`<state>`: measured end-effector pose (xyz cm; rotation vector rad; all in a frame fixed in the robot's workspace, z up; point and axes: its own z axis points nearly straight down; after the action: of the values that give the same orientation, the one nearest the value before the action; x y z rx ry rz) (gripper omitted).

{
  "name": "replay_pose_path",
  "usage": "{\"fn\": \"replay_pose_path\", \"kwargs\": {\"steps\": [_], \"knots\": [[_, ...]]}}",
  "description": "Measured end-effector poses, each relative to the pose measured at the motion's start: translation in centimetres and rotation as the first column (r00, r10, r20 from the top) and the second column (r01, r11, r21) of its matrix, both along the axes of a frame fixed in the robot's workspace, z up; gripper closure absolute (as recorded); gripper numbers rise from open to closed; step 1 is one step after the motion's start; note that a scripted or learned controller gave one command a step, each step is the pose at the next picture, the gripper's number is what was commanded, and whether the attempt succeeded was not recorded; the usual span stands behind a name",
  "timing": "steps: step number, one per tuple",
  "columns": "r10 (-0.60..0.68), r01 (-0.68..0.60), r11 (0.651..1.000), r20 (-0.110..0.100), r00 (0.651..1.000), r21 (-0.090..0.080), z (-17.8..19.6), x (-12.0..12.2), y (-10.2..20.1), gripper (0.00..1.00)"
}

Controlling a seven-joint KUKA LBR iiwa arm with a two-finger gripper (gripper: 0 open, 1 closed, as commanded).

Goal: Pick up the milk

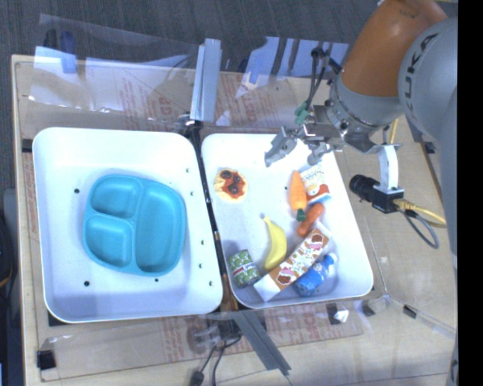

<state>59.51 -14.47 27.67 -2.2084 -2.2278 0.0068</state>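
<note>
- Camera view: the gripper (296, 149) hangs over the right bin's (350, 240) far end, fingers spread apart with nothing between them.
- The milk (296, 264) carton lies near the front edge, touching the banana (274, 244), its lower corner hard to make out.

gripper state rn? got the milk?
Gripper: open, holding nothing, above the right bin's far end. Milk lies in the bin.
</note>
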Motion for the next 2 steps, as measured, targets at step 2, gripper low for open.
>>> {"fn": "replay_pose_path", "kwargs": {"steps": [2], "knots": [[0.28, -0.28, 0.96, 0.002, 0.96, 0.001, -18.7, 6.0, 2.2, 0.0]]}}
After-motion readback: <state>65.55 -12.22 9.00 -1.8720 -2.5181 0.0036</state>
